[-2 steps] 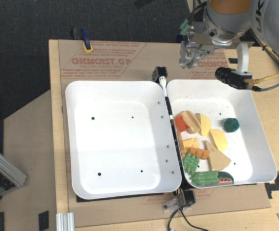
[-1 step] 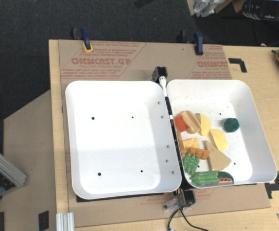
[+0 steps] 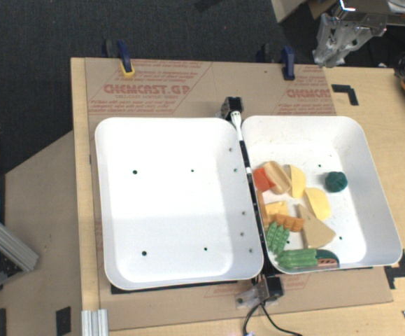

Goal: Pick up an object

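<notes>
The right bin (image 3: 349, 145) holds a pile of toy food along its left and front side. In the pile are a tan bread piece (image 3: 279, 176), a red piece (image 3: 261, 180), yellow wedges (image 3: 317, 203), an orange block (image 3: 290, 223), a green studded piece (image 3: 277, 237) and a green cucumber (image 3: 298, 259). A dark green ball (image 3: 336, 181) lies apart, to the right of the pile. My gripper (image 3: 330, 50) hangs beyond the far right corner of the bench, well clear of both bins, with nothing seen in it.
The left bin (image 3: 167, 208) lies beside the right one, joined by a black clip (image 3: 232, 107) at the far seam. Two blue clamps (image 3: 126, 65) (image 3: 288, 62) pin the cardboard sheet (image 3: 188, 82) at the back edge. A cable (image 3: 261, 313) trails off the front.
</notes>
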`<state>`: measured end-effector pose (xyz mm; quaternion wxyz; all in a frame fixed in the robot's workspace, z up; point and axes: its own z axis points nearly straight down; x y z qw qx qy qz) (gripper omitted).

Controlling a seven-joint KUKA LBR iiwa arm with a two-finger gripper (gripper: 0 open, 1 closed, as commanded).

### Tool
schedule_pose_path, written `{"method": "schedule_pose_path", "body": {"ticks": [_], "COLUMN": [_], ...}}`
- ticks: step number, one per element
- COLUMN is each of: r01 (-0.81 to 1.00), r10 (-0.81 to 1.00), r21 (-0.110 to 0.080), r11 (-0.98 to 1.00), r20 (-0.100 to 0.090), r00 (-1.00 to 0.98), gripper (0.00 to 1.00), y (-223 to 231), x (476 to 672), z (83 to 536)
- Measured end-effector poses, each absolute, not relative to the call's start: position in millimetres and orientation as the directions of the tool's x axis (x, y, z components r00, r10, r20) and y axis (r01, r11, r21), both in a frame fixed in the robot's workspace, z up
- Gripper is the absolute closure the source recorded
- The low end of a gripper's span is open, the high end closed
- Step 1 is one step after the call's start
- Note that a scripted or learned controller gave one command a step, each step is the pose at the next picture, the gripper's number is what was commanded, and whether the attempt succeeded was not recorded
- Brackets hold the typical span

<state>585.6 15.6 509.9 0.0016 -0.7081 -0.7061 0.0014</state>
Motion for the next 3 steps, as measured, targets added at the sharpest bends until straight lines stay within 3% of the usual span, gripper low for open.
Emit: {"method": "schedule_pose_path", "body": {"ticks": [1, 2, 3], "r01": [1.000, 1.000, 1.000], "r10": [1.000, 1.000, 1.000], "r21": [-0.004, -0.005, 0.006], "r11": [-0.001, -0.006, -0.002], "r20": [0.001, 0.000, -0.002], "r00": [0.001, 0.006, 0.002], "gripper": [1.00, 1.00, 1.00], "y": [9.0, -52.2, -73.5], "x": [533.4, 479.8, 479.6], "z": [507.8, 477.6, 511.7]}}
